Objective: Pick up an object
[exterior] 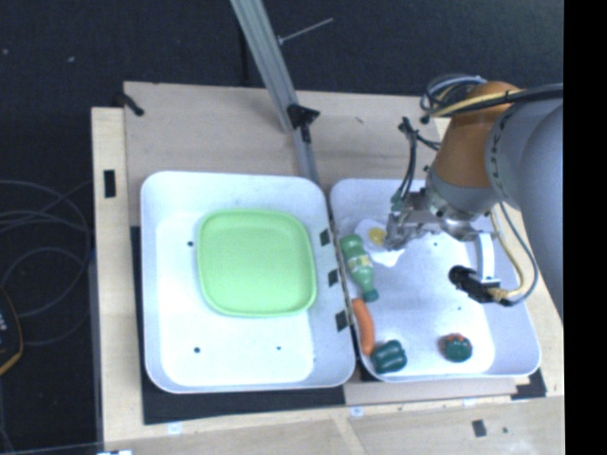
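Note:
My gripper (402,229) hangs low over the upper left part of the right bin (512,349). Just left of it lies a small yellow and white object (377,239), partly hidden by the gripper; I cannot tell whether they touch. A green bottle-shaped toy (357,264) lies along the bin's left wall. Below it is an orange carrot (363,321), then a dark green pepper-like toy (388,354). A round red and green object (456,347) sits near the bin's front right.
The left bin (171,254) holds a light green square plate (256,262). A grey slanted pole (270,55) rises behind the bins, ending near their shared wall. The grey and orange arm (493,150) covers the right bin's back right.

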You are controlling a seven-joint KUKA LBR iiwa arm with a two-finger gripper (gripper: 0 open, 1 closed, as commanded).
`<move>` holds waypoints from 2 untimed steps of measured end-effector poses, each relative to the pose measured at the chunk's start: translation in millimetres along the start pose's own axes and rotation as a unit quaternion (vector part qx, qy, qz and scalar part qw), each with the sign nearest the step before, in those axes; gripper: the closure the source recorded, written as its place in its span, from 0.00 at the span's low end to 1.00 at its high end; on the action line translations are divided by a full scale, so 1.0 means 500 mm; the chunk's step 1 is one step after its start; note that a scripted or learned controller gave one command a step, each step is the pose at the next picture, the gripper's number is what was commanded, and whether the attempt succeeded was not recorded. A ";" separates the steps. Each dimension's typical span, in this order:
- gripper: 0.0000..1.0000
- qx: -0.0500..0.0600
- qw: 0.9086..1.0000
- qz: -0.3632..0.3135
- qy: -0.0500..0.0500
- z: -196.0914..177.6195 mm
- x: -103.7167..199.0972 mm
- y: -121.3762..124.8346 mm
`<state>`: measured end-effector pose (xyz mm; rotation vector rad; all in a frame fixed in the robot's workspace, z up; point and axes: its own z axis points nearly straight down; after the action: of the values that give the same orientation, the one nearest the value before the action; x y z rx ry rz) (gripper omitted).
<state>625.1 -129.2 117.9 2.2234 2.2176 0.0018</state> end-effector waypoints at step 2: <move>1.00 -0.002 1.000 -0.001 0.000 -0.233 -0.003 0.003</move>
<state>626.5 -130.5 234.6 2.2186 2.2180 0.0054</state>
